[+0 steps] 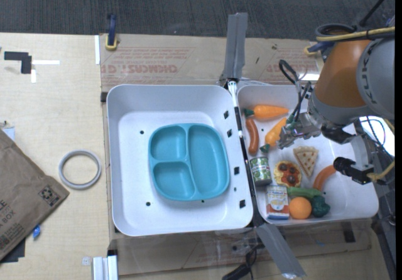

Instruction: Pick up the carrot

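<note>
The carrot (271,110) lies near the far wall of the right bin (364,213), beside a red sausage (252,135) and a yellow piece (274,132), and is not lifted. The hand (295,131) hangs low in the right bin, just nearer than the carrot and beside the yellow piece; whether it is clenched or released cannot be told. Judged progress: approach only, with alignment over the carrot, grasp and lift left to do.

Arm reaching into the right bin

The gripper (290,136) is hovering low in the right bin (361,210), just beside a yellow pepper (274,132), with the carrot (269,110) lying near, toward the bin's far wall.
</note>
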Robot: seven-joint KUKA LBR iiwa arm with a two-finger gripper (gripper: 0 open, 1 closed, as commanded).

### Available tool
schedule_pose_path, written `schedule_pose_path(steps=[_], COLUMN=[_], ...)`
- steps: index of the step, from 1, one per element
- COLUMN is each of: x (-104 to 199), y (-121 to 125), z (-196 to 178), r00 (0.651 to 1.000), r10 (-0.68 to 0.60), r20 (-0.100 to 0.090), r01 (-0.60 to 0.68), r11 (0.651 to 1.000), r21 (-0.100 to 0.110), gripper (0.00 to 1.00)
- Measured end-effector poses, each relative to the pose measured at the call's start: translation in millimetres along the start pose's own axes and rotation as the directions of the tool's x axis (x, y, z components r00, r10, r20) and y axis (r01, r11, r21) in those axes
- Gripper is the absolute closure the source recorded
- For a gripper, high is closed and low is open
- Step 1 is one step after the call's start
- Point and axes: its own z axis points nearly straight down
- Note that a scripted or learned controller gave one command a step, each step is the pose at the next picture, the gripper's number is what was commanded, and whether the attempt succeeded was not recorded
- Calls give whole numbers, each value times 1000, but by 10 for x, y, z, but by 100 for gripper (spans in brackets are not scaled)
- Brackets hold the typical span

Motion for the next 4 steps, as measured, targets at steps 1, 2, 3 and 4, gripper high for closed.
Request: schedule_pose_path(steps=[1,2,3,4], x=[-269,-272,-793,-676], y=[328,330,229,338], z=[335,328,-742,-758], r00=[886,885,978,970], r10=[464,465,209,245], r20=[0,0,3,2], r01=[-464,-465,-209,-245], r11=[886,885,978,969], r21=[-6,-6,-7,-7], gripper=[100,0,0,0])
